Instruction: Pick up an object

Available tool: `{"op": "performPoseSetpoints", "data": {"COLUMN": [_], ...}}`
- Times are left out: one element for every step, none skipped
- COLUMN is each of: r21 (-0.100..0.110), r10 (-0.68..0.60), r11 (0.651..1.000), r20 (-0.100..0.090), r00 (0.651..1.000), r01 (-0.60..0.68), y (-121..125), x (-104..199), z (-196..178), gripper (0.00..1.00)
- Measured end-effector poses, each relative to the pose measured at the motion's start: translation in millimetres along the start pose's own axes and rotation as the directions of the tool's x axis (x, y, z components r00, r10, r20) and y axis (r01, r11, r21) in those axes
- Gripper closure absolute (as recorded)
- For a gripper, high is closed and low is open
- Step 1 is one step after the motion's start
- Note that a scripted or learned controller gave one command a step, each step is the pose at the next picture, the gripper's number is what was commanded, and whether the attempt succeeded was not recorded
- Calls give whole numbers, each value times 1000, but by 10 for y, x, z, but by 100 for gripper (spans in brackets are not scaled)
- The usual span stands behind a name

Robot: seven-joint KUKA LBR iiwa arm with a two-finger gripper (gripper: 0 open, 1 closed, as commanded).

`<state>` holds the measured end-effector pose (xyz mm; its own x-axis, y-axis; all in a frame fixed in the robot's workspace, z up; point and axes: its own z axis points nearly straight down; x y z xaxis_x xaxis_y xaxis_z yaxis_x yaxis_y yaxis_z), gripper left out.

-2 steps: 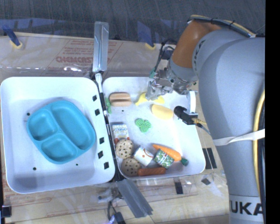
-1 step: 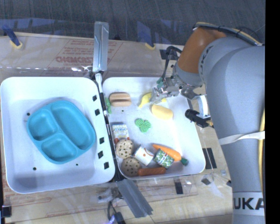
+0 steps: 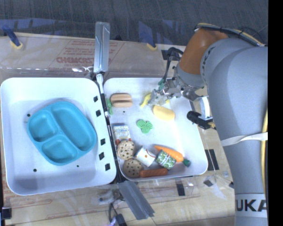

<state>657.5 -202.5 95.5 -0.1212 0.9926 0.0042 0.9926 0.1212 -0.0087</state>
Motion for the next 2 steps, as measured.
{"op": "performPoseSetpoints", "data": {"r21": [-1,-5], "r10": [-9,-243], "r11": [1000,970], "r20": [-3,3], "r00": [1000,970], "r01": [9,243], "y": [13,-70], "x": [57,758], "z": [-84,45], "gripper": [100,100]}}
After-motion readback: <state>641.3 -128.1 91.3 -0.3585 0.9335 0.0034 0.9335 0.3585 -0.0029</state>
